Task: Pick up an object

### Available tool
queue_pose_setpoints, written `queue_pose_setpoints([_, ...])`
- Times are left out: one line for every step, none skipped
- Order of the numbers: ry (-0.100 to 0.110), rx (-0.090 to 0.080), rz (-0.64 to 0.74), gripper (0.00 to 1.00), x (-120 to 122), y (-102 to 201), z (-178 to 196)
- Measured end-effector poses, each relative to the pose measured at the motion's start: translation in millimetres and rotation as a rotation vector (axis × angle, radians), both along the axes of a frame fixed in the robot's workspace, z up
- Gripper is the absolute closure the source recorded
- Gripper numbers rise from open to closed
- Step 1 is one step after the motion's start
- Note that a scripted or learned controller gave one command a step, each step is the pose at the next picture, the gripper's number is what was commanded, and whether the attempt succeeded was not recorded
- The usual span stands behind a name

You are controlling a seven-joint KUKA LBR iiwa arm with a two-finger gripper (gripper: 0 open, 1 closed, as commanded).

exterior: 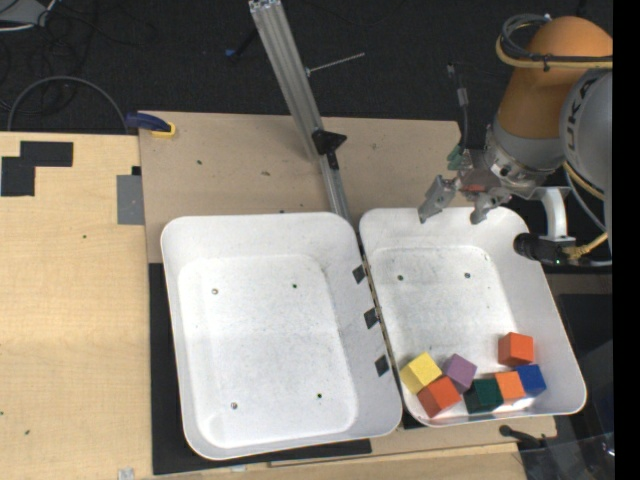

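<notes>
Nearest the camera, a cluster of small blocks is seen packed into the near corner of the right bin (470,238): a yellow block (422,370), a purple block (460,370), red (438,396), green (483,395), two orange and a blue block (532,379). They are probably gathered there by the bin's sloped walls. Farther back, the gripper (456,202) is held above the bin's far rim, fingers spread apart and nothing between them, well apart from the blocks.

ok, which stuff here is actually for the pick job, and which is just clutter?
Job:
gripper
right bin with blocks: yellow block, purple block, red block, green block, blue block, two orange blocks

Lying about:
left bin
aluminium rail
</notes>
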State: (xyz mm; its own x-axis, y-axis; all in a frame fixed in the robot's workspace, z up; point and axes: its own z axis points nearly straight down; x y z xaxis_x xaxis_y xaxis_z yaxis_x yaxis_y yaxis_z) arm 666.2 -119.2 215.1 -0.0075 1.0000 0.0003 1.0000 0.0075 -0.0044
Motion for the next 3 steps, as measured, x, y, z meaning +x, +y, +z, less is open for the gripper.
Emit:
queue_pose_setpoints([0.007,0.001,-0.008,0.0,-0.4,-4.1,-118.0])
queue_pose_setpoints([0.0,0.0,-0.005,0.0,1.7,6.3,-108.9])
queue_pose_setpoints([0.001,0.001,-0.007,1.0,1.5,5.2,-99.1])
